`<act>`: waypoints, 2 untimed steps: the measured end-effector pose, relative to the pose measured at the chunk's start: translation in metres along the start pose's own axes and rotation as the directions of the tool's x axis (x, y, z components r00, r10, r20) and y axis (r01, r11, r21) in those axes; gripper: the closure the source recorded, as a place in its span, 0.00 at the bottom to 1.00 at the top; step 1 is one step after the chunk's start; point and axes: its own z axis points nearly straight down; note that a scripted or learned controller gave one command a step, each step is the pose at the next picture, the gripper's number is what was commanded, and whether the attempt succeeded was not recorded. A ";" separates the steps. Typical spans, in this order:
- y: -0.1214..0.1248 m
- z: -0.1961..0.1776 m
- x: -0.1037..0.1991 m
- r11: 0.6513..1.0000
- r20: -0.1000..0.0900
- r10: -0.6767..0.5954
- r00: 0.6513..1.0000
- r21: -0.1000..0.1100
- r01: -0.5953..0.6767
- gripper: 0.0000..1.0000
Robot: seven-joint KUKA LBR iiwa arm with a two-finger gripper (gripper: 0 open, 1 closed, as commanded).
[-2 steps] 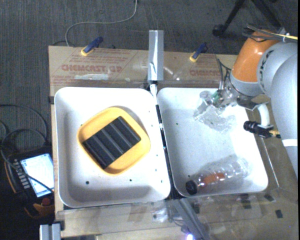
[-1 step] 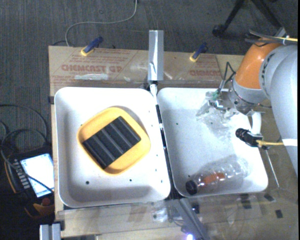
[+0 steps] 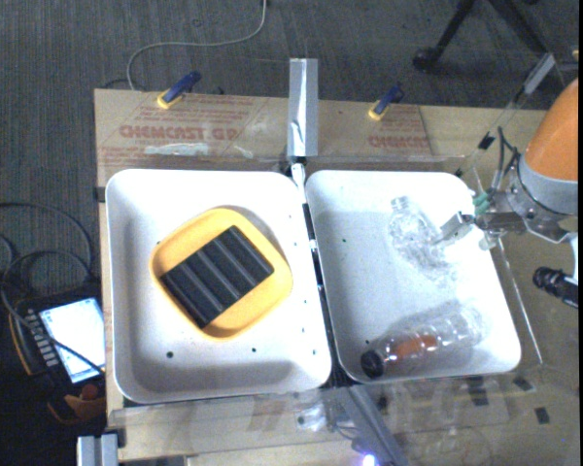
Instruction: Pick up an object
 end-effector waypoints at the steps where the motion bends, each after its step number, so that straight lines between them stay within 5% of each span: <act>1: -0.002 -0.012 -0.009 0.995 -0.003 0.100 0.995 0.001 -0.100 0.00; 2: -0.072 0.102 0.043 0.984 -0.001 0.176 0.984 -0.011 -0.176 0.00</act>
